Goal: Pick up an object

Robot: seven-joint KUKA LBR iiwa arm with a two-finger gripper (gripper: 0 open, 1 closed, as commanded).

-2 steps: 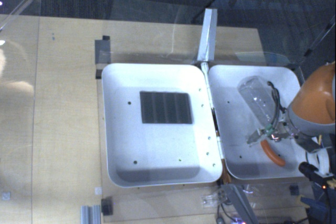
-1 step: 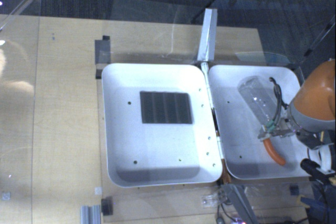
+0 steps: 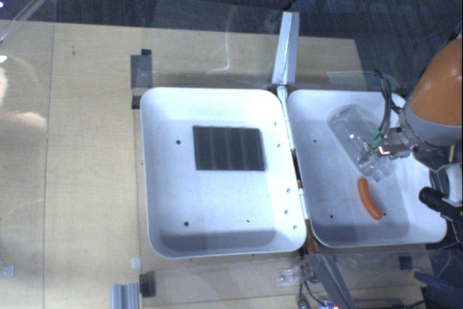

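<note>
**Operator A:** Gripper (image 3: 382,150) status?

**Operator B:** It sits low in the right bin (image 3: 318,221), over a clear plastic item (image 3: 351,128). How far the fingers stand apart cannot be told, and nothing can be confirmed between them.

**Operator A:** Location of the pick object?

**Operator B:** The orange sausage-shaped object (image 3: 370,199) lies on the bin floor near the gripper, toward the front rim, apart from it. The left bin (image 3: 163,177) holds a dark ribbed rectangular pad (image 3: 229,148).
</note>
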